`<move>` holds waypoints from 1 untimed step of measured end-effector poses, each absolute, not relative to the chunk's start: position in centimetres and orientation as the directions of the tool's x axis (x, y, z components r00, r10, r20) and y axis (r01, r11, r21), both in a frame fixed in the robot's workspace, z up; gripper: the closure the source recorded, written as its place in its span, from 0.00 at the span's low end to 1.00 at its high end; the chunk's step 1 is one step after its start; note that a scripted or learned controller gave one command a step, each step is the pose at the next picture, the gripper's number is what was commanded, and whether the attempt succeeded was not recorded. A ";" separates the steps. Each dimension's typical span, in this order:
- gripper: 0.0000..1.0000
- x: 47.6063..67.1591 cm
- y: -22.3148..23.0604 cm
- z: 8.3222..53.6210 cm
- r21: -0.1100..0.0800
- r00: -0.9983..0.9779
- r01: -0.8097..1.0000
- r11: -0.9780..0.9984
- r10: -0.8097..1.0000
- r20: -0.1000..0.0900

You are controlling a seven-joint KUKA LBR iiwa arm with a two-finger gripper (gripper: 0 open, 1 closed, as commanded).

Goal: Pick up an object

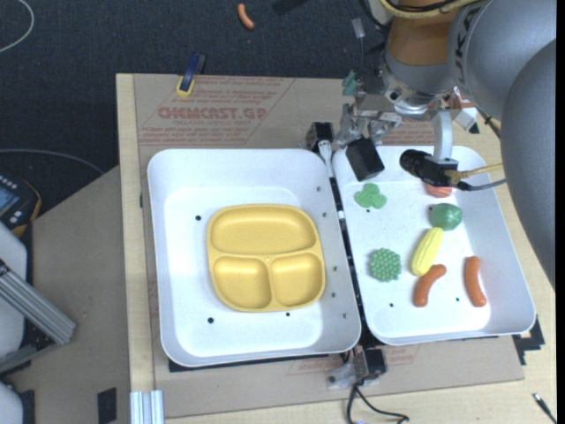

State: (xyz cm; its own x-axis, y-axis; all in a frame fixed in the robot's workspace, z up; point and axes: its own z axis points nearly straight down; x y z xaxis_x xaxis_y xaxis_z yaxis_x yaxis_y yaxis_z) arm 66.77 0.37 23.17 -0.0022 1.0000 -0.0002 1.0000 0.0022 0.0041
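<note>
The right bin [494,316] holds several toy foods: a green leafy piece [371,197], a round green knobbly piece [384,264], a yellow corn cob [426,250], a green pepper [446,215] and two orange-red sausages [429,284] [475,281]. Another reddish piece [437,186] lies at the bin's far side, partly under a black part of the arm. My gripper [342,148] hangs over the far left corner of the right bin, just above the leafy piece. It is open, with nothing between its fingers.
The left bin [177,237] holds a yellow divided plate [265,256]. A divider rim [340,228] separates the bins. The grey arm with its orange band [433,34] fills the upper right. A small blue-yellow item [188,76] lies on the board behind the bins.
</note>
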 end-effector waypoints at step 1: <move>1.00 65.6 -1.1 23.0 -0.003 0.002 1.000 -0.002 1.000 -0.001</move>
